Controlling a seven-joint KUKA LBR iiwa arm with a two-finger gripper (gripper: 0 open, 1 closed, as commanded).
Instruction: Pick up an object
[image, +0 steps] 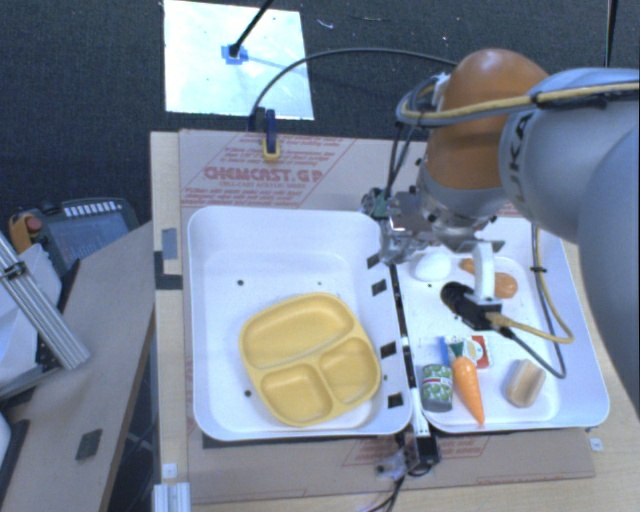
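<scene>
The grey arm (560, 130) reaches in from the right and bends down over the far left corner of the right bin (590, 400), with its orange band (480, 100) above the wrist. The jaws hang low there, close to the wall where the two bins meet, and the wrist covers them from above (so I cannot tell whether they are open or closed, or whether anything sits between them). Just beside the jaws, a little nearer and to the right, a white lump (432, 266) lies on the bin floor. Further right is an orange piece (503, 286), partly covered by the robot's own fittings. Well apart from the jaws, along the near side of the same bin, lie a green can (436, 388), a carrot (469, 390) just beside it, a small red-and-white packet (472, 350) behind those two, and a tan roll (525, 382). The left bin (215, 300) holds a yellow divided tray (310, 360). Both bins rest on the worktop (250, 170).
</scene>
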